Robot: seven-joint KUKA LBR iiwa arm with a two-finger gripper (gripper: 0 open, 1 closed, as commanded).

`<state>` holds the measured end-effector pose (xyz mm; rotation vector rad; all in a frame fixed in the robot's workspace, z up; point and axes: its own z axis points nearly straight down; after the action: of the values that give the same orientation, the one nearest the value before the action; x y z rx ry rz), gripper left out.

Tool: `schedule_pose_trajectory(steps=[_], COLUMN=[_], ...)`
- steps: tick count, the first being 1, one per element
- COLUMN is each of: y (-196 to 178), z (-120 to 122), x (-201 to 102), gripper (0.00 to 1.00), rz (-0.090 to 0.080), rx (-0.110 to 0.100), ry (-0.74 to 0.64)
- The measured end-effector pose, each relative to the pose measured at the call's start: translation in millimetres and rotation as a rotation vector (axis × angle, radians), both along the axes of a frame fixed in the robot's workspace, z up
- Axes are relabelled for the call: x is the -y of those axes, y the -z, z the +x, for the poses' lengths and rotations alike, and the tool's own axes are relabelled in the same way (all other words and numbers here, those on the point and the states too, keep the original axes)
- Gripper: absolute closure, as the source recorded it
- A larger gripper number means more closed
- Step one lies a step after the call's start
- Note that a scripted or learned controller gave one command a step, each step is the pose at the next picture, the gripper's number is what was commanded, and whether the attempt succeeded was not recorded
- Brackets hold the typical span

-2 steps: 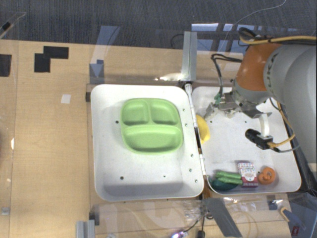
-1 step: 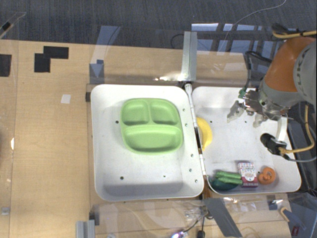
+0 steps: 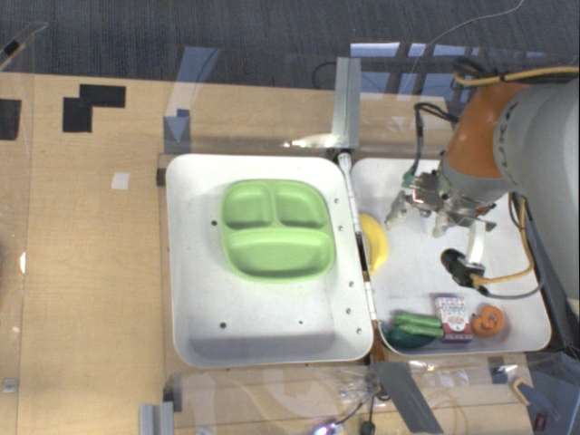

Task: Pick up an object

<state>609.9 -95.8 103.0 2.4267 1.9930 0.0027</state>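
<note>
Gripper (image 3: 441,212) poised over right bin (image 3: 399,270), jaw state cannot be told — banana (image 3: 374,243), wedged against the wall, may be missed.

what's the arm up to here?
The KUKA arm reaches in over the right bin, its hand above the bin's upper part, with nothing seen in its grip. A banana lies by the divider, and a green item, a small packet and an orange object sit along the near edge. The left bin holds a green divided plate.
</note>
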Motion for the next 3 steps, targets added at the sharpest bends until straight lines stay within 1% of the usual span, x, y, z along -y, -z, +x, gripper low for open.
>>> schedule_pose_trajectory(steps=[1, 2, 3], y=[-12, -118, -118], z=[2, -35, -35], x=[-1, -51, -50], gripper=[1.0, 1.0, 0.0], rz=[0.0, 0.0, 0.0], rx=[0.004, 0.004, 0.003], ry=[-0.004, -0.089, -0.088])
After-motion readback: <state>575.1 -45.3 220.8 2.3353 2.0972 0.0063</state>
